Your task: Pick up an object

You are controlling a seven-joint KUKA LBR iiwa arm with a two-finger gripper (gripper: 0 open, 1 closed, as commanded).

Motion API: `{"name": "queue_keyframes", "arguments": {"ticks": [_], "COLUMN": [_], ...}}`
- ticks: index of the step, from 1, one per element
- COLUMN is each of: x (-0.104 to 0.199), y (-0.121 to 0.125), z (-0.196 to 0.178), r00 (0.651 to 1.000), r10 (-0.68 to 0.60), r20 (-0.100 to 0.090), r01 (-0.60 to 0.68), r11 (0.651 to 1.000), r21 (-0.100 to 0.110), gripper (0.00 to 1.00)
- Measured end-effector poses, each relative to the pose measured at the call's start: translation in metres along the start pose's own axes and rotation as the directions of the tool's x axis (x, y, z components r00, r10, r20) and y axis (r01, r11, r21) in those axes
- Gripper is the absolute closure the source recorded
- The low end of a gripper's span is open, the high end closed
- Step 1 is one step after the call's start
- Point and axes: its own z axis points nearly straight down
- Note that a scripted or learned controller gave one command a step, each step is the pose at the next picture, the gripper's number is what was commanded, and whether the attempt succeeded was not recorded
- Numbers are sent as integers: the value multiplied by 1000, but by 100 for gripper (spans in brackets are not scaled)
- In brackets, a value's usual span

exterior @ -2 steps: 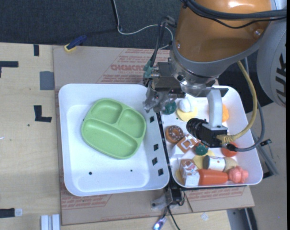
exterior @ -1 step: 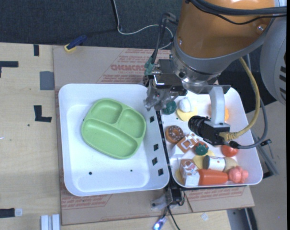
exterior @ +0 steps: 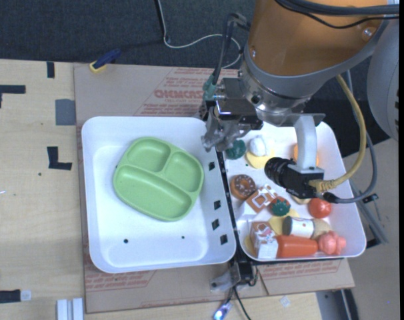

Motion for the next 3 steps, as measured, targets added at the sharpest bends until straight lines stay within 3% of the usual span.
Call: {"name": "queue_keyframes", "arguments": {"ticks": [1, 2, 3], "x": [0, -55, -42], "y": [0, 0, 0], "z": [-10, 69, 47], "r00": [1000, 1000, 1000], "r10": [-2, 17, 10], "r20": [0, 1, -1], "r01": [2, -17, -10], "r11": [1000, 1000, 1000], "r21": [2, -6, -14], "gripper": [100, 100, 100]}}
